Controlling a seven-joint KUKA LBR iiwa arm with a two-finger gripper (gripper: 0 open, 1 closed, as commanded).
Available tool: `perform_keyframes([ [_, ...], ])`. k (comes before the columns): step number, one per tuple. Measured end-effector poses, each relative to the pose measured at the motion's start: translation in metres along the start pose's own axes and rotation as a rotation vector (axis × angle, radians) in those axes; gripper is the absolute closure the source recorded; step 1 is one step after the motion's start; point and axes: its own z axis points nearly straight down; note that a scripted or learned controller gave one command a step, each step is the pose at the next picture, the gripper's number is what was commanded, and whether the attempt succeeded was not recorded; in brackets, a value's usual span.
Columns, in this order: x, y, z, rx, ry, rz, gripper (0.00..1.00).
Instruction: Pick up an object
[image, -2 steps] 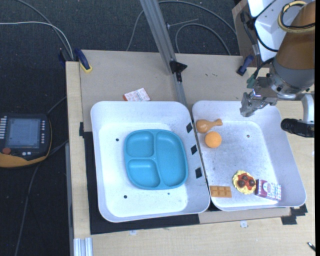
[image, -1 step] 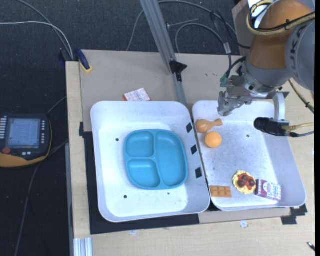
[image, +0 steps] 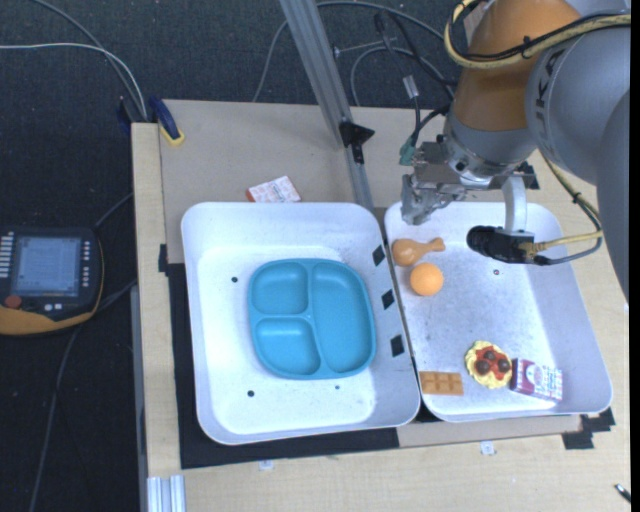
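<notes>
Gripper (image: 418, 208), metallic, hangs at the right bin's (image: 560, 330) upper left corner, just above a tan drumstick-shaped toy (image: 414, 249) and smooth orange ball (image: 427, 279). Glossy blue three-compartment plate (image: 310, 317) lies in the left bin (image: 215, 300).

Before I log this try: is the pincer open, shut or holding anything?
Pincer: cannot be told; it hangs above the chicken drumstick.

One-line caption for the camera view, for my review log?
KUKA arm's gripper hovers at the right bin's far-left corner above a toy drumstick and orange ball; blue divided plate lies in left bin.
</notes>
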Motion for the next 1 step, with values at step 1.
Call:
perform_keyframes([
  [1, 0.0523, 0.001, -0.0042, 0.0, 0.001, 0.0, 1.0],
])
